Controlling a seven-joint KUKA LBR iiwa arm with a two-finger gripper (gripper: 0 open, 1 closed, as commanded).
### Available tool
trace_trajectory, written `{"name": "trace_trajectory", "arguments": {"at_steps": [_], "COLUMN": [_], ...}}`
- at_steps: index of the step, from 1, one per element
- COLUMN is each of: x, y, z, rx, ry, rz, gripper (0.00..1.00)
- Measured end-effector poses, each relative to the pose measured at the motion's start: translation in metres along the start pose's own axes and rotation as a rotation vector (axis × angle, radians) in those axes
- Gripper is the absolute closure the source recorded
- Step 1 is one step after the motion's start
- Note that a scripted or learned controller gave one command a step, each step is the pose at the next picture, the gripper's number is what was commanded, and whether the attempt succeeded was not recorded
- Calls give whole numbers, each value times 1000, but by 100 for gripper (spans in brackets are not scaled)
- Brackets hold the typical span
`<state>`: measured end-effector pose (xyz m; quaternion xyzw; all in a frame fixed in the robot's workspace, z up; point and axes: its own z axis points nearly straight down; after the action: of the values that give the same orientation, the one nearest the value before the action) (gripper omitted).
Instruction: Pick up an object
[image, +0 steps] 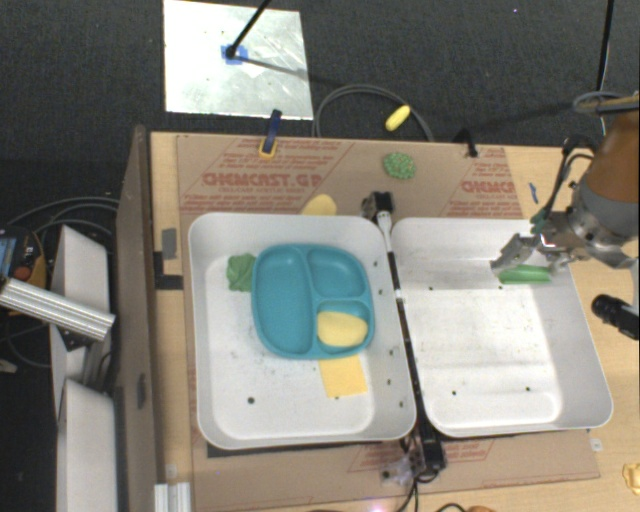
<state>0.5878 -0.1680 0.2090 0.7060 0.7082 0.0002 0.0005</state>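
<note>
Reading the cardboard sheet (340, 165) under the bins, red print showed twice along its back edge, apparently "CHEMCAST GP"; the right-hand copy was partly covered. Two white bins sat side by side on the counter (135, 300). The left bin (215, 400) held one blue divided plate (305, 300), one yellow lump (342, 328) in the plate's near-right compartment, one flat yellow square (344, 377) just in front of the plate, and one green scrap (241, 271) at its left edge. The right bin (500, 400) held one green stick (524, 273) near its back edge. The pincer (520, 255) hung directly over that stick; whether it was clenched or released, cannot tell.
</note>
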Motion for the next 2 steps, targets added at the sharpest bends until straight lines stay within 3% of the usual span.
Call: {"name": "trace_trajectory", "arguments": {"at_steps": [1,2], "x": [-39,-38], "y": [34,36], "z": [131,113], "rx": [4,-5], "ry": [0,-2], "rz": [2,0], "gripper": [0,100]}}
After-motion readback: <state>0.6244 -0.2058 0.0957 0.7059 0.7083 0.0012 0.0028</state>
